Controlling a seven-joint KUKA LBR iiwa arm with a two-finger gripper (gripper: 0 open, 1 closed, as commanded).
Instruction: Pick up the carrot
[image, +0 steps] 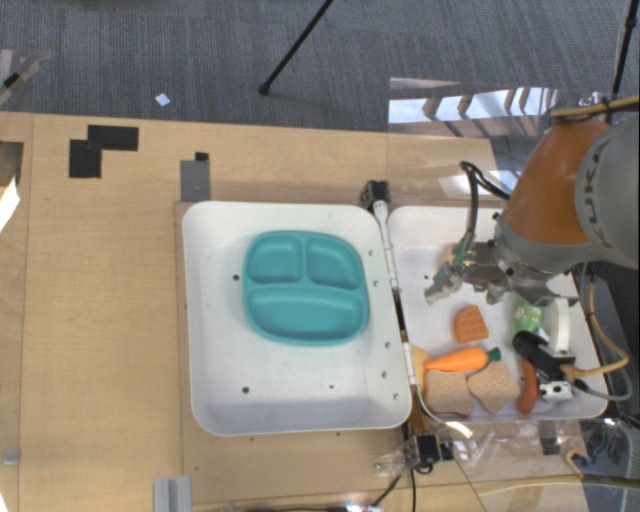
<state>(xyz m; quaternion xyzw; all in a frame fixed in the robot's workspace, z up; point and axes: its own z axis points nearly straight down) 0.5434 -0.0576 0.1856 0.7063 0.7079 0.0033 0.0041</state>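
The gripper (458, 275) is seen over the right bin (420, 232), near its middle. Its two fingers (437, 290) are spread apart, and nothing is held between them. The white floor of the bin can be seen under the tips. The fingers are pointed toward the left, away from the arm. Behind them, the grey wrist and the orange band (545, 195) are seen coming in from the right.

The carrot (462, 360) is found in the same bin, lower down, close to the near wall. It is laid on its side, with its green top turned to the right. It is set apart from the fingers and is not touched by them. An orange slice (470, 324) is placed between the fingers and the carrot. Two tan bread pieces (470, 392) are pressed against the carrot from below. A small green thing (527, 319) and a reddish sausage shape (527, 388) are seen further right, partly hidden by black parts of the arm.

In the left bin (215, 330) a teal tray (305, 285) with three parts is kept.

The pick is judged to be not yet done. The carrot is not lifted. The fingers have to be brought down and back over the carrot, closed on it, and raised.
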